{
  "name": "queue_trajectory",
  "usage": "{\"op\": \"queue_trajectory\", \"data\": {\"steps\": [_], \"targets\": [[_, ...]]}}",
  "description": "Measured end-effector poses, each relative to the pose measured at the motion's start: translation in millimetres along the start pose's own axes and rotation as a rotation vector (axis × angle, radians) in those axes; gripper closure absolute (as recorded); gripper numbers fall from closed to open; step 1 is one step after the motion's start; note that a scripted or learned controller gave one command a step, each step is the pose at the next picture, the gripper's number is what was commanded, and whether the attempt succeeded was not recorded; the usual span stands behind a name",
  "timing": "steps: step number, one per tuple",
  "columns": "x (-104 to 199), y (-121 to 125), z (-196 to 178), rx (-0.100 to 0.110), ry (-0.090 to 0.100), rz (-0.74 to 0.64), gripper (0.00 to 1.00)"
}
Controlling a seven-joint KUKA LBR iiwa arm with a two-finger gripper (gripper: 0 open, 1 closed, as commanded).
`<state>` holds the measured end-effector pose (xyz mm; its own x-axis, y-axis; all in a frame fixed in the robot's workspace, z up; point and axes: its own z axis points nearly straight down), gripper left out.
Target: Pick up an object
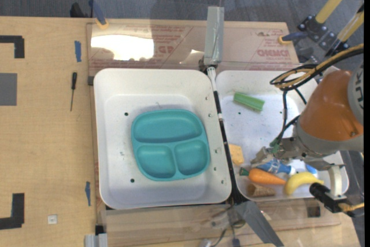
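Observation:
The right bin (257, 127) holds several small objects. A green block (249, 102) lies near its far side. At the near side, an orange carrot (267, 177) lies beside a yellow banana (302, 181), a blue-and-white item (281, 168) and a yellow-orange cube (235, 154). My gripper (268, 155) hangs low over this near cluster, just above the carrot and the blue item. The arm's orange band (330, 110) covers the bin's right part. Nothing is visibly held.
The left bin (110, 124) holds a teal divided plate (170, 143). A clear plastic panel (173, 43) stands behind both bins. Black cables (300, 75) loop above the arm. A screwdriver (73, 89) lies on the wooden bench at the left.

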<state>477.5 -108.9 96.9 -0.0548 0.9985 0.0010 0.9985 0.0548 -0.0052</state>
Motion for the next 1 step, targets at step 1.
{"op": "queue_trajectory", "data": {"steps": [1], "targets": [[1.0, 1.7, -11.4, -0.006, 0.000, -0.001, 1.00]]}}
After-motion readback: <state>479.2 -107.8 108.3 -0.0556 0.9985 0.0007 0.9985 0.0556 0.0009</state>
